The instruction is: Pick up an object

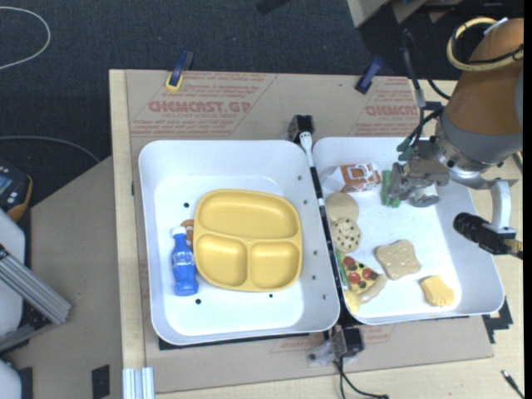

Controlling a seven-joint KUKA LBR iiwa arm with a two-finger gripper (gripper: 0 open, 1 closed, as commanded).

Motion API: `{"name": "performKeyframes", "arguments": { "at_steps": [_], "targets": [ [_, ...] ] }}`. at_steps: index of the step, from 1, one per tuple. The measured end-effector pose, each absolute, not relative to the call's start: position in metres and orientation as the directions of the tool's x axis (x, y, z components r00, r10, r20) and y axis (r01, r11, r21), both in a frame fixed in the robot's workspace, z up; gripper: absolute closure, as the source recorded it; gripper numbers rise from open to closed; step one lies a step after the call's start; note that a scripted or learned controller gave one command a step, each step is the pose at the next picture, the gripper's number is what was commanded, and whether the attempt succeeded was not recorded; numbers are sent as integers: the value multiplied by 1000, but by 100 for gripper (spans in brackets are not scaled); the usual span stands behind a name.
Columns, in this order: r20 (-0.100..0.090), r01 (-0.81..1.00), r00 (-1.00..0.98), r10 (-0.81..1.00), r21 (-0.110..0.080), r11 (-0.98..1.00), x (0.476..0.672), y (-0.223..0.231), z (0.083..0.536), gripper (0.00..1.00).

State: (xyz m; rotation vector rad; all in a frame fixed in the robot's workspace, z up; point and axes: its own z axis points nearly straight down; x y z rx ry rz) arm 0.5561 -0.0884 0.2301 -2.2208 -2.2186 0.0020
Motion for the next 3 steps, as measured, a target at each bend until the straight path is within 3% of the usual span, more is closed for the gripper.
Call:
{"name": "performKeyframes", "arguments": {
  "at_steps": [1,3],
  "targets": [
    [-1,1000,-1,1000,2,1,572,-80,220,100],
    [-1,1000,1,1000,1,-1,563,-90,232,100]
  ]
}}
